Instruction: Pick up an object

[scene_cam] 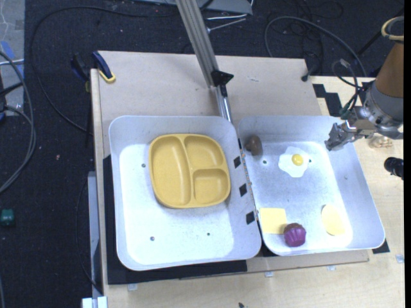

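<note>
Pale wood desk [167, 85] w/ two shallow white plastic bins. Left bin [128, 236]: yellow three-section plastic tray [190, 170], long axis running near-to-far. Right bin [363, 197]: flat yellow square [272, 220], pale yellow oval [334, 221], fried-egg toy [295, 162], ridged purple lump [295, 235], brown lump [253, 145]. Gripper [336, 138] over far right rim; can't tell jaws' state.

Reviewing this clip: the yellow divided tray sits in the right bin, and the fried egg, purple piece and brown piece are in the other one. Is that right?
Not quite. The camera view shows the yellow divided tray in the left bin. The fried egg, purple piece and brown piece are in the other one, the right bin.
</note>
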